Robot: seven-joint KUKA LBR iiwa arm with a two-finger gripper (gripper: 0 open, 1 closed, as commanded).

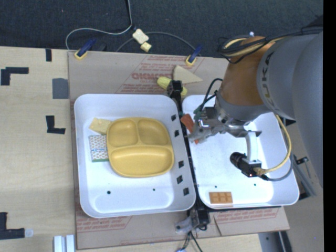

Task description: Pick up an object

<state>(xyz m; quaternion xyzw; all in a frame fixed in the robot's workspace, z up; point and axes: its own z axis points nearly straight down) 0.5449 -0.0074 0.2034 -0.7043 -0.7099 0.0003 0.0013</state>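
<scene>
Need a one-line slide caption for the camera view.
Grey KUKA arm over right white bin holding orange waffle block; yellow divided plate in left white bin.

1. A pale wood-grain surface (31, 156) carries black angular marks.
2. A brown cardboard sheet (131, 70) lies on it, held by blue-and-yellow clamps (84, 50) at its far edge.
3. Beyond lies dark carpeted floor (63, 9), crossed by a thin cable (127, 7).

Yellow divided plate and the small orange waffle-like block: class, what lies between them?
In the camera view, the bins' adjoining rims separate the plate from the block, plus bare white bin floor.
</scene>
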